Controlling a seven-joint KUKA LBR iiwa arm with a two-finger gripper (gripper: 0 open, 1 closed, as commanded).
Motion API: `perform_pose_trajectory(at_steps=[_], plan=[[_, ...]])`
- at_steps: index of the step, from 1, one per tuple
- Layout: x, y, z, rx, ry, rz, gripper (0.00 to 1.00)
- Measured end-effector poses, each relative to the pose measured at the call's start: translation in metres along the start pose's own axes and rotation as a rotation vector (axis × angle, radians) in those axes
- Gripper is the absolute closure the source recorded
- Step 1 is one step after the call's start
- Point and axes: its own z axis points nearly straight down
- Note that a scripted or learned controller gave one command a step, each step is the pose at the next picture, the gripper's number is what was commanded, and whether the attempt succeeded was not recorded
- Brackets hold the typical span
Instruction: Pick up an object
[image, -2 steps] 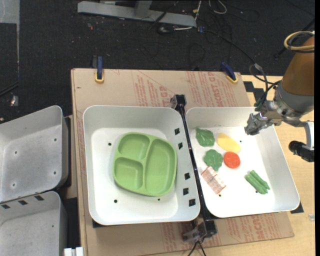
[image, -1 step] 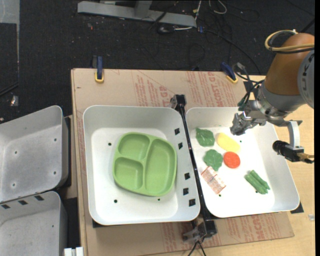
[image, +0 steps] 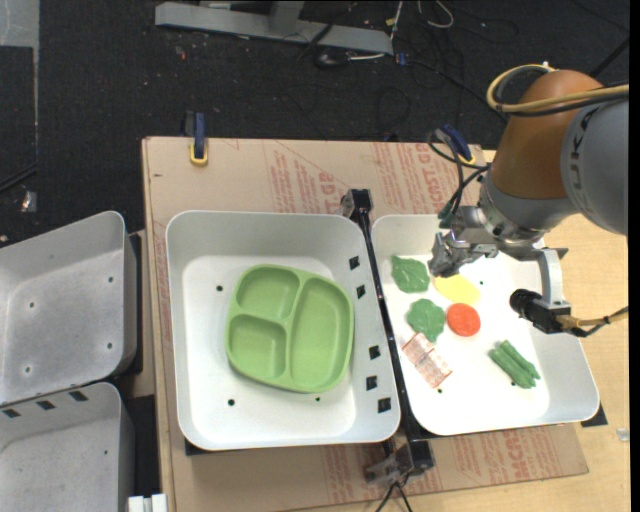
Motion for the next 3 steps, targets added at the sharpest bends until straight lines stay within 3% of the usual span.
perform_pose_trajectory(at_steps=[3], plan=[[0.139, 0.004, -0.006, -0.003, -0.001, -0.001, 1.00]])
